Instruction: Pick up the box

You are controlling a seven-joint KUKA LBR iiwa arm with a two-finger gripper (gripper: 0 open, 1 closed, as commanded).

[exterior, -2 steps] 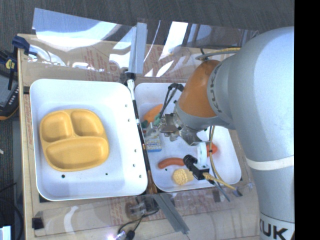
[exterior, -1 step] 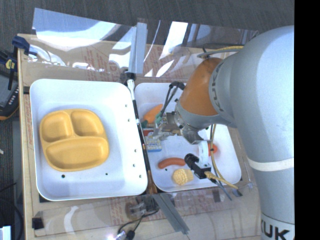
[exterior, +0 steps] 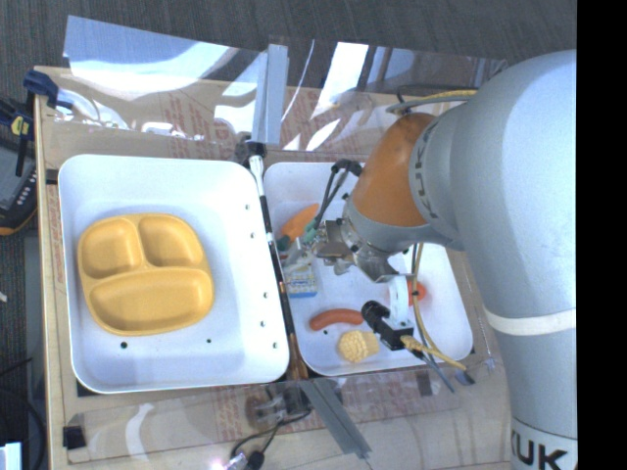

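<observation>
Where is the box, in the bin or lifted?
In the right bin: the box lies flat by its left wall, below the end effector.

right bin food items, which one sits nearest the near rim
The yellow corn cob. It lies closest to the right bin's near rim; the red sausage sits just behind it, the orange carrot farther back.

One camera looks down at a slant from above the bench point(exterior: 147, 414), taking in both bins point(exterior: 235, 360), fairly near.
</observation>
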